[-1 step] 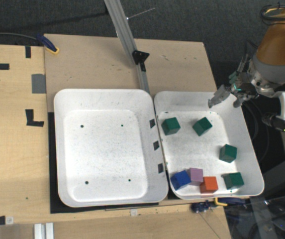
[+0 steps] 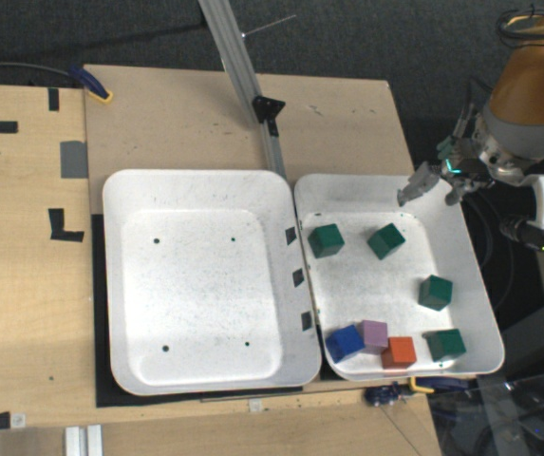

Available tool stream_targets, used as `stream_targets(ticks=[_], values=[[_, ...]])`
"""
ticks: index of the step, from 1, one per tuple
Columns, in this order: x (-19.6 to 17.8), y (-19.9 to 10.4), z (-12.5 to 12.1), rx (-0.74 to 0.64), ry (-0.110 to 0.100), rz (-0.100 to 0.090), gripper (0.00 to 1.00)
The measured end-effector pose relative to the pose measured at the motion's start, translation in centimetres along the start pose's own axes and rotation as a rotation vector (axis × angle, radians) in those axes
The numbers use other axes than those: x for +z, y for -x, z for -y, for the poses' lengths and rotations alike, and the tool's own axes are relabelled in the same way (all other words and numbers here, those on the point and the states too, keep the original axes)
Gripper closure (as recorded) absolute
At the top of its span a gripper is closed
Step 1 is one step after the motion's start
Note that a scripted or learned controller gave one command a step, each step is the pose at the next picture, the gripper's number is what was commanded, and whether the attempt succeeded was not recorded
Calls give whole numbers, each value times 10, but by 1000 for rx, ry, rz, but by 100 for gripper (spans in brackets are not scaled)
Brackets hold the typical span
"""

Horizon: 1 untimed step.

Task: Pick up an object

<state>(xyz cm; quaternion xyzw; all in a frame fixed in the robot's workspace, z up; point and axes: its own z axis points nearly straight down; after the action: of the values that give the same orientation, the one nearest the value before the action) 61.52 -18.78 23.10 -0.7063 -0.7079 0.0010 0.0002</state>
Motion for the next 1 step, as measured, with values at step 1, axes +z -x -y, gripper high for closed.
stream_targets(ticks=[1], values=[[63,-5,-4,0,-6,-2,0]])
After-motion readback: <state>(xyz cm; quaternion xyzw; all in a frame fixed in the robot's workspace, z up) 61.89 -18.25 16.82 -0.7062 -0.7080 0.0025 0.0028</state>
